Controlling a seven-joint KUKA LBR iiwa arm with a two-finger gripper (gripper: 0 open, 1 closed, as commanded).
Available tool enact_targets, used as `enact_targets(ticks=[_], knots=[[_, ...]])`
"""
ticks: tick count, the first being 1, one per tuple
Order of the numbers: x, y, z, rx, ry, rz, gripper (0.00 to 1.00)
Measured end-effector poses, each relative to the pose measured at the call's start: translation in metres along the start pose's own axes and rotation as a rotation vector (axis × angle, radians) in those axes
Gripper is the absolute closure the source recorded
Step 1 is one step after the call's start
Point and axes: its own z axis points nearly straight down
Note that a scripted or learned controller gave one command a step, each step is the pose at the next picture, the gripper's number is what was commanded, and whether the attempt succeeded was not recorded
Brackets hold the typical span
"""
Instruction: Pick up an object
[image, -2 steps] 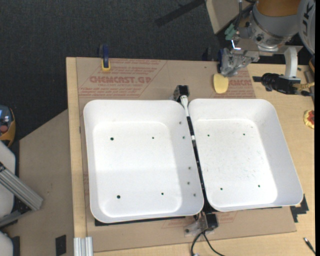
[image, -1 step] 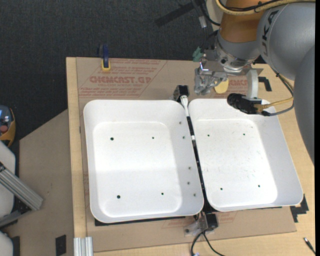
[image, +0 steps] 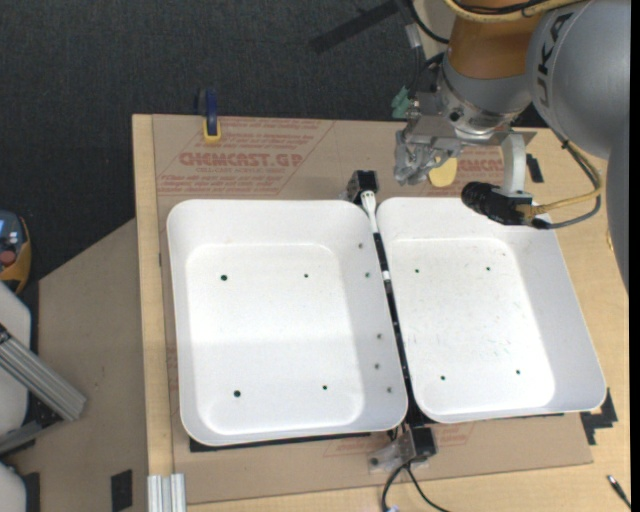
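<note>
My gripper (image: 418, 172) hangs over the back edge of the right bin (image: 560, 300), near its left corner, under the grey wrist with the orange band. Its fingers (image: 410, 165) are drawn close together. A small pale yellow object (image: 443, 173) sticks out at their right side, pinched between the tips and lifted off the bin floor. Only part of the object shows, so its shape is unclear.
The left bin (image: 190, 300) lies beside the right one, with a black strip (image: 385, 290) along the seam between them. A black fitting on a white bracket (image: 495, 203) sits at the right bin's back rim. A blue-and-yellow clamp (image: 210, 113) stands at the board's back left.
</note>
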Motion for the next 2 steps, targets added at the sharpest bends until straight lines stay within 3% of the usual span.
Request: enact_targets(ticks=[1, 2], knots=[[-0.078, -0.001, -0.046, -0.006, -0.003, 0.006, 1.0], [-0.003, -0.02, 0.02, 0.009, 0.002, -0.004, 1.0]])
